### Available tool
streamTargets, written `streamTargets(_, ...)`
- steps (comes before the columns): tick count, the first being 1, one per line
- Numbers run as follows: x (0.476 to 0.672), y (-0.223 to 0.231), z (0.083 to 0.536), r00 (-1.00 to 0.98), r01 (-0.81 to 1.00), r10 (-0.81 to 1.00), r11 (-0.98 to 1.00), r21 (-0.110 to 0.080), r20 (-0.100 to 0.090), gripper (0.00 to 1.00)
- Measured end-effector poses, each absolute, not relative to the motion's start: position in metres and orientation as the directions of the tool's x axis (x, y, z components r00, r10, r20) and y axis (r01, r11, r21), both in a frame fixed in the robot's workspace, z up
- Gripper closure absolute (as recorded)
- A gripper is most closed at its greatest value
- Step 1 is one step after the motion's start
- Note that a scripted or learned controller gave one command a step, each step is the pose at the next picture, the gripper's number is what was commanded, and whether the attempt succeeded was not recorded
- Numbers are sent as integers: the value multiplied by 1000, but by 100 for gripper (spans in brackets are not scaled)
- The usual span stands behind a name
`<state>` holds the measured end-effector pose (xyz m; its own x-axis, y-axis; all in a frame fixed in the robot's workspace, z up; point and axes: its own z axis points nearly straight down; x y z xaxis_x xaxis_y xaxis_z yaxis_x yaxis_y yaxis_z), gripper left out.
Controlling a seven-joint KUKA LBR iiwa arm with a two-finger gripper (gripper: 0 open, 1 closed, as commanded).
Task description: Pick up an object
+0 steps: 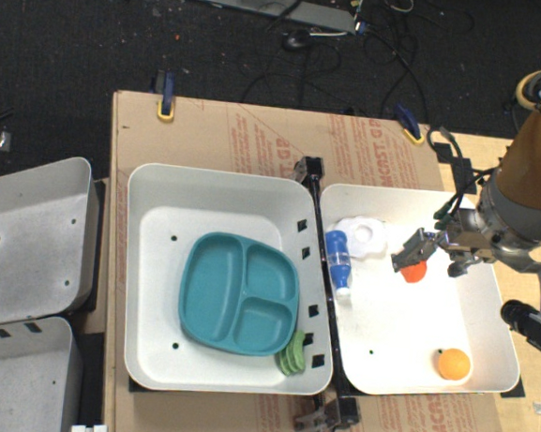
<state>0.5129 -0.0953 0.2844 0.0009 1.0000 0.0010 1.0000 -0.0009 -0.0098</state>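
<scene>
My gripper (433, 261) hangs over the middle of the right bin (489, 305), its two dark fingers spread apart, so it is open. A small red object (415, 273) lies just under the left finger (408, 258), not between the two. Against the bin's left wall lies a blue bottle (339, 260) with a white object (364, 235) beside its upper end. In the bin's near right corner sits an orange ball (452, 364).
The left bin (155, 247) holds a teal divided plate (240, 294) and a green item (291, 353) at the plate's lower right. A black divider (320, 271) runs between the bins. Grey trays (24, 236) lie off the bench to the left.
</scene>
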Motion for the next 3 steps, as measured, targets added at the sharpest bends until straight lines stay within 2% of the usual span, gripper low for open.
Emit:
streamTargets(1,514,-95,289,-1,1000,1000,1,-1,0,0)
streamTargets(3,506,-95,170,3,1000,1000,-3,-7,1,0)
